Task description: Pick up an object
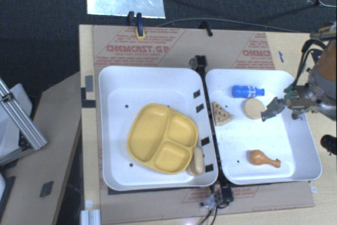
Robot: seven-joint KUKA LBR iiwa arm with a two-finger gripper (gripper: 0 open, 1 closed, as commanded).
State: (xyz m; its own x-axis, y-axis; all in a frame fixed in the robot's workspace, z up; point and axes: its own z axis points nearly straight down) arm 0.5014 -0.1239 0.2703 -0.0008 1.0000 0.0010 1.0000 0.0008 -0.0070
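Camera view, from the left: the left bin, smooth white plastic with rounded corners, holds a glossy yellow tray with three moulded compartments; a pale oblong bread roll lies against the tray's lower right edge. In the right bin lie a triangular pizza slice, a blue cylindrical bottle, a flat round beige cookie and a tan drumstick. The gripper hangs just beside the cookie, holding nothing; its spread cannot be told.
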